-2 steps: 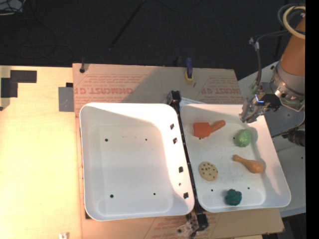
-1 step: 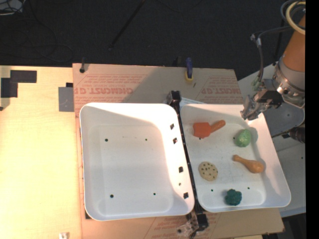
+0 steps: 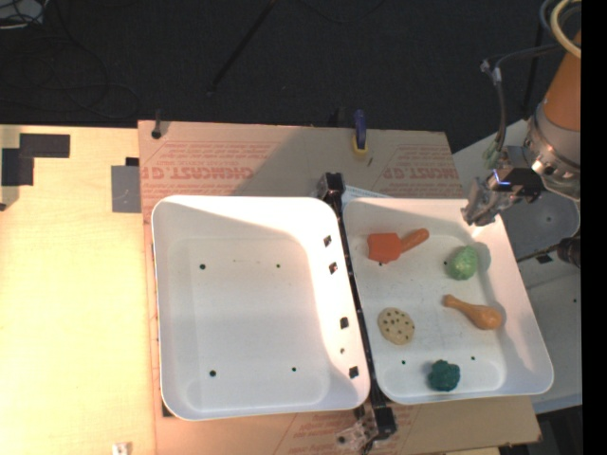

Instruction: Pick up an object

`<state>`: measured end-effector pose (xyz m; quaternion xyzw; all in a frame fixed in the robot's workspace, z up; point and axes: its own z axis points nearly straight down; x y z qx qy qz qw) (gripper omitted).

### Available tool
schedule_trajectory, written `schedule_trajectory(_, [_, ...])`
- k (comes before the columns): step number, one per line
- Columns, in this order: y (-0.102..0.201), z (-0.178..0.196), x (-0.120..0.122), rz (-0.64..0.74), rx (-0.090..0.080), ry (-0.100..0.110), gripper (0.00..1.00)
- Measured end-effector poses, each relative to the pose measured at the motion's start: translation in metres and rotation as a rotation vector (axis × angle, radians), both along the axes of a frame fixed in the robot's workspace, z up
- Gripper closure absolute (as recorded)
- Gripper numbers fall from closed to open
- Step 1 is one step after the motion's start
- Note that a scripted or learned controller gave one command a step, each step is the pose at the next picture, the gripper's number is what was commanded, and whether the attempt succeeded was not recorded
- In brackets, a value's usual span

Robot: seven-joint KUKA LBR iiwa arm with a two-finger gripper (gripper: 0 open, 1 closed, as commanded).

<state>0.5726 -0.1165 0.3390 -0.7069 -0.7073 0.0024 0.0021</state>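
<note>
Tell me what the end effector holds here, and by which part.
Nothing is held: the end effector hangs above the right bin's far edge, nothing between its fingers.

A pale wooden benchtop (image 3: 66, 292) and brown cardboard sheet (image 3: 247, 164) lie under bright light, black backdrop (image 3: 237, 45) beyond.

Two white bins (image 3: 247, 218) (image 3: 531, 368); five small objects (image 3: 395, 245) (image 3: 464, 263) (image 3: 473, 312) (image 3: 396, 325) (image 3: 443, 375).

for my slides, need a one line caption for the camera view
Gripper poised above the right bin, near a green ball, with four more toys there.
</note>
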Motion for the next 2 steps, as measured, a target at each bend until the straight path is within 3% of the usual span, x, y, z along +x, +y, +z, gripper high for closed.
schedule_trajectory(1, [0.038,-0.08,-0.01,0.002,0.003,0.005,1.0])
schedule_trajectory(2, [0.035,-0.066,-0.009,-0.001,0.001,-0.002,1.0])
